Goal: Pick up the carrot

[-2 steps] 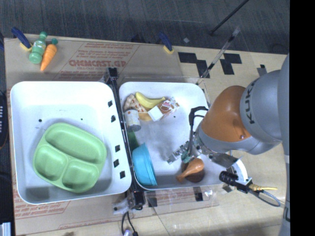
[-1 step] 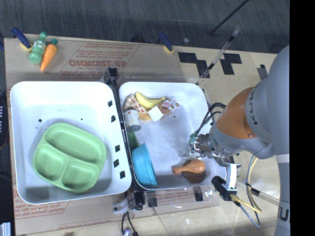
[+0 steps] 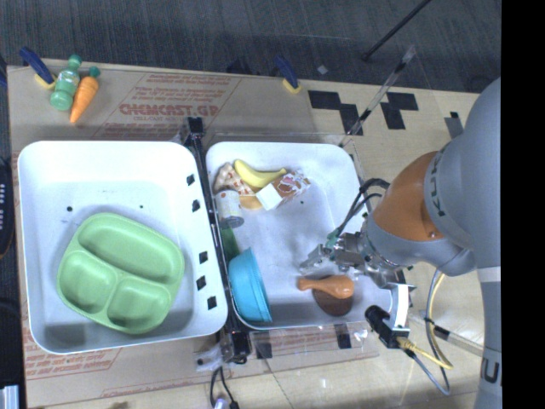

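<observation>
Carrot point(image 3: 83, 98) lies on the surface beyond the far left corner of the left bin point(image 3: 34, 228), outside both bins, touching a green toy bottle point(image 3: 64, 89) on its left; well apart from the arm. Nearest the camera: a blue bowl point(image 3: 248, 288) tipped on edge against the right bin's point(image 3: 341, 156) near left wall, and a brown drumstick point(image 3: 328, 287) on the bin floor near its near right corner. The jaws point(image 3: 339, 254) hang low just above the drumstick, beside the right wall; whether they are parted or clenched cannot be told from this angle, and nothing is seen between them. Left bin holds a green divided plate point(image 3: 121, 271), flat. Farther back in the right bin: a banana point(image 3: 258, 175), a small can point(image 3: 228, 209), and a cluster of mixed toy food, close together along the far left side.
</observation>
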